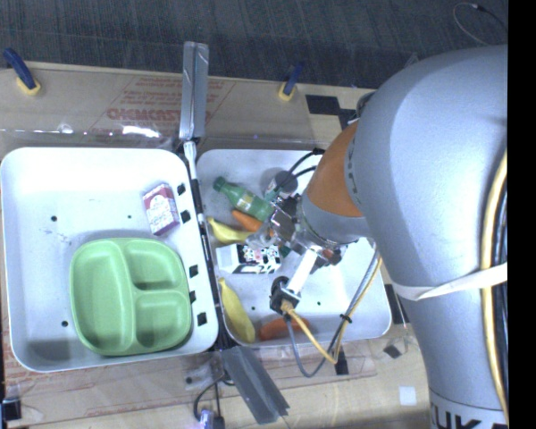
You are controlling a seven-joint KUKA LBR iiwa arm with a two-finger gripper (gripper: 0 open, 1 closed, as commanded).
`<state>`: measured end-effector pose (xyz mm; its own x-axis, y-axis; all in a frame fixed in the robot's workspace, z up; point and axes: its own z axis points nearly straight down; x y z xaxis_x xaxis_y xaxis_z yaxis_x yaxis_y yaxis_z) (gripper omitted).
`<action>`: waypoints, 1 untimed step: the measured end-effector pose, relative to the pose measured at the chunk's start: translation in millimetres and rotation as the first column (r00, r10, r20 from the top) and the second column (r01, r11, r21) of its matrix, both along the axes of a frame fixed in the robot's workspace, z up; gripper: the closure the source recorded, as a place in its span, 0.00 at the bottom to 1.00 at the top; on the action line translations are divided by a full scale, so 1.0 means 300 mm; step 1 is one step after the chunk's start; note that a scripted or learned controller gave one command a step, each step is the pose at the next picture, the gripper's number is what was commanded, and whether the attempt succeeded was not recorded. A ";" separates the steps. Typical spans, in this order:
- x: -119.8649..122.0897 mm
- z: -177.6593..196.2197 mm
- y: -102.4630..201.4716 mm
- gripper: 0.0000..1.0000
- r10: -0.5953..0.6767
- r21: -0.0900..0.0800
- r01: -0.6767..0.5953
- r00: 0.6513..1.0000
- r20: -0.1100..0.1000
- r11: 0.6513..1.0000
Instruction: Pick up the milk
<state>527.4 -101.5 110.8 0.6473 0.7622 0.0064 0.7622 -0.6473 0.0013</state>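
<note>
Gripper low in the right bin, finger state not discernible, just over the black-and-white milk carton lying between two bananas; judgement: descend square onto the carton, clear of the green bottle.

left bin: tray in front, carton behind
right bin: bottle behind, bananas along the left wall, arm over the right
</note>
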 end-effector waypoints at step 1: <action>0.076 0.028 -0.035 0.00 -0.305 -0.002 0.305 0.952 -0.010 0.952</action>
